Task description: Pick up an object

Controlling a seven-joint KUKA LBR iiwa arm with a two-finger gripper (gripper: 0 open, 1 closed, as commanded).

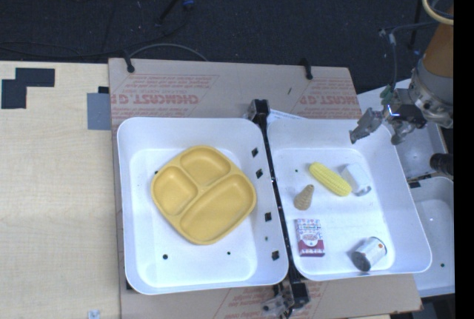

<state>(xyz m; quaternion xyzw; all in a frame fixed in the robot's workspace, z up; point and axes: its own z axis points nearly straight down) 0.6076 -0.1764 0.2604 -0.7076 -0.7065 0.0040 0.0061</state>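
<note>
Left bin (pixel 141 266) holds a yellow tray (pixel 204 194); corn (pixel 329 178) lies right; fingers (pixel 361 129) spread.

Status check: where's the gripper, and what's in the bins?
Gripper open, holding nothing, over right bin's far corner. Corn, cone, carton, can all lying in right bin. Yellow tray in left bin. Nothing in the way.

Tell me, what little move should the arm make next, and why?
Probably swing the end effector left and down over the corn cob. It hangs open above the right bin's upper right corner with nothing between its fingers, and the corn is the nearest item, lying apart from the cone, the small box and the can.
</note>
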